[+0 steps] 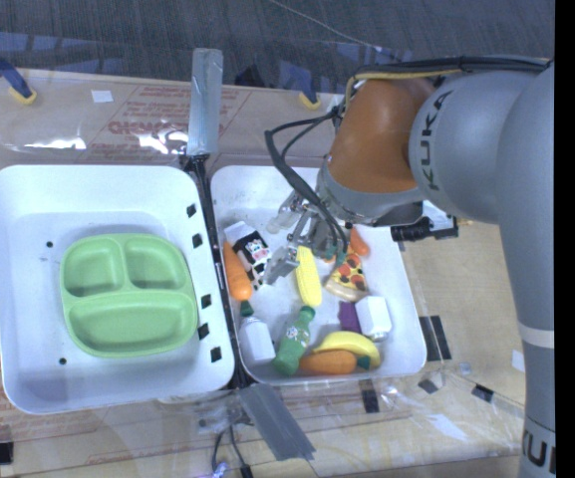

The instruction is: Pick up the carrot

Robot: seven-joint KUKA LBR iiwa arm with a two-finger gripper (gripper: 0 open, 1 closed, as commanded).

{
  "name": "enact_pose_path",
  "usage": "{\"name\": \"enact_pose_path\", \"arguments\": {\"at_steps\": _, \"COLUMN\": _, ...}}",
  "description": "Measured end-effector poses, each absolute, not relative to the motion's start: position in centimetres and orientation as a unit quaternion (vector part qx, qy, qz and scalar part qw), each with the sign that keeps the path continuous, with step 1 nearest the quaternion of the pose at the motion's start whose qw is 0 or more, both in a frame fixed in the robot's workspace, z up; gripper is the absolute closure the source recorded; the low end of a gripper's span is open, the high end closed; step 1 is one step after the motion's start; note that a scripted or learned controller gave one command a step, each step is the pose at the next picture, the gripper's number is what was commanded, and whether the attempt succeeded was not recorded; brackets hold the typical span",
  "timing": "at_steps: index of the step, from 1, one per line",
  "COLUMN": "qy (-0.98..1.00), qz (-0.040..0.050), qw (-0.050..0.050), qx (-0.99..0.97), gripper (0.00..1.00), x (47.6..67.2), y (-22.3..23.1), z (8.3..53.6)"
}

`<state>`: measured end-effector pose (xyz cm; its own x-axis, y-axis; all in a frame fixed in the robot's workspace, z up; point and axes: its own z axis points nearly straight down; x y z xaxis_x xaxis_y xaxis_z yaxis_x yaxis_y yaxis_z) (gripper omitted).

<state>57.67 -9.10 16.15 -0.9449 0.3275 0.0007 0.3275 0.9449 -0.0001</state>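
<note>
The carrot [237, 275] is orange with a small green end and lies along the left wall of the right bin [414, 319], pointing toward the bin's front. My gripper [298, 239] hangs over the middle of this bin, to the right of the carrot and apart from it. It sits just above a yellow corn cob [309, 277] and beside a black-and-white box [252, 248]. Nothing of the carrot is between its tips.
The right bin also holds a pizza slice [347, 280], a banana [350, 344], a green bottle [295, 339], a white bottle [259, 343], a purple piece [349, 315] and an orange bun-like item [329, 362]. A green divided plate [128, 295] lies in the left bin [8, 267].
</note>
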Motion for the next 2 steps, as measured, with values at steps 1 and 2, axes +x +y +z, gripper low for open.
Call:
{"name": "enact_pose_path", "arguments": {"at_steps": 1, "qy": -0.975, "qz": -0.0031, "qw": -0.028, "qx": -0.222, "gripper": 0.00, "x": 54.1, "y": -9.2, "z": 11.1}}
{"name": "enact_pose_path", "arguments": {"at_steps": 2, "qy": -0.960, "qz": 0.0005, "qw": -0.004, "qx": -0.281, "gripper": 0.00, "x": 58.6, "y": -15.7, "z": 16.0}}
